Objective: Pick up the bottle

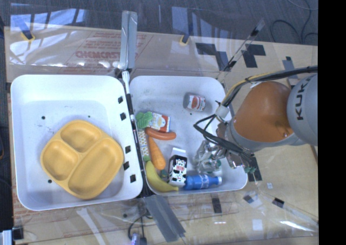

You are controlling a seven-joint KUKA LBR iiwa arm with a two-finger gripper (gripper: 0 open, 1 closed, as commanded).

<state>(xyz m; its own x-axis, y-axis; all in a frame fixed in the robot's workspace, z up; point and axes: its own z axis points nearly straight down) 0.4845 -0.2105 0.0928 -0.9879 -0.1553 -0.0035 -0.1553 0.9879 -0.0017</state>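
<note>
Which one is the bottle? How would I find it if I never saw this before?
Look in the right-hand white bin, along its near edge. The bottle lies on its side there, just below the gripper. It is the one blue thing, next to a yellow banana and a small black-and-white carton.

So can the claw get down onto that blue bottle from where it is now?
Probably yes: the claw hovers just above the blue bottle, which lies along the bin's near wall. The small carton crowds one end.
</note>
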